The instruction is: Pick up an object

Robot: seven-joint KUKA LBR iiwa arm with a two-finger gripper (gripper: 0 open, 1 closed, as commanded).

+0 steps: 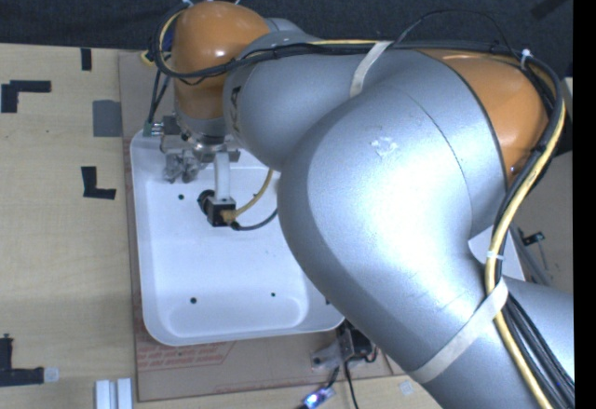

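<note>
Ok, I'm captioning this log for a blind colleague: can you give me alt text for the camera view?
A large grey robot arm with an orange band reaches in from the right, its gripper hanging low over the far end of a shallow white bin. The bin sits on a tan bench marked with black tape pieces.

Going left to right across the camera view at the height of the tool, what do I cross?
Black tape marks on the tan bench → white bin's left wall → tool over the bin → grey arm link → orange band.
</note>
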